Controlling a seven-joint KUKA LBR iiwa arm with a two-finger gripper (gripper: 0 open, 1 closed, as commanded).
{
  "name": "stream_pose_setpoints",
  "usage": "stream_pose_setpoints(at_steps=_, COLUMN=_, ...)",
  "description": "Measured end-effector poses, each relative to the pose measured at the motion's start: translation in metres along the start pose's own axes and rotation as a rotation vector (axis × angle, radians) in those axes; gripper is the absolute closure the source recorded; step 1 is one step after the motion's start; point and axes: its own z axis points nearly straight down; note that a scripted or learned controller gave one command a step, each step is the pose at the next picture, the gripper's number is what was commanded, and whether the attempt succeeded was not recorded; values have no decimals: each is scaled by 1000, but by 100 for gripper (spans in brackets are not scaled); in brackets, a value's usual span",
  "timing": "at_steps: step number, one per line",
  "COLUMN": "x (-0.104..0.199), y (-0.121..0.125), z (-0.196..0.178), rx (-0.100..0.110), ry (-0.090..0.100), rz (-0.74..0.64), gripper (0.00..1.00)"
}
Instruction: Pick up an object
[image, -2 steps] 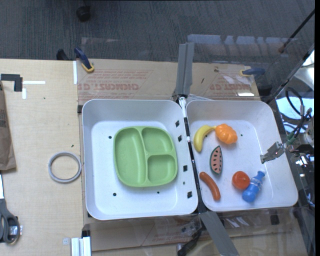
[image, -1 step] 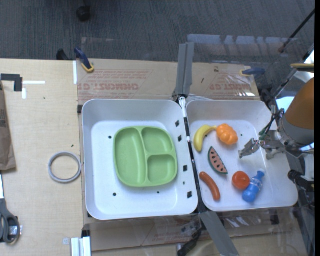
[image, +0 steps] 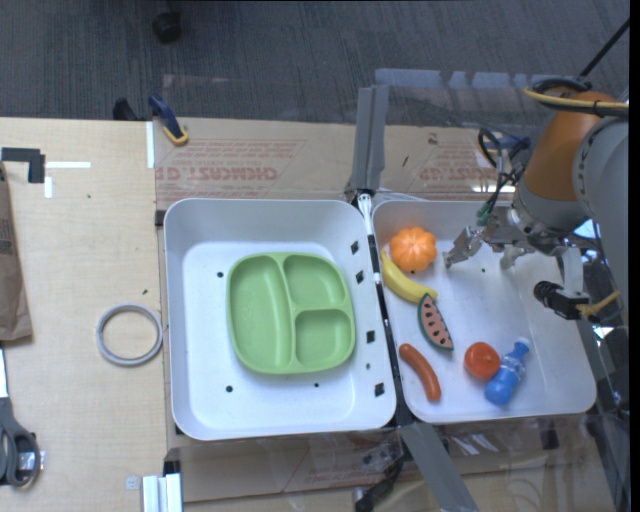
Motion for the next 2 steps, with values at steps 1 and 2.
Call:
stream_pose_setpoints(at_steps=1, x=14, y=-112, z=1, rx=2, ry=2, rz=-170, gripper=0)
stream_pose_setpoints(at_steps=2, x=-29, y=-159, z=1, rx=0, ry=2, rz=-319, gripper=0)
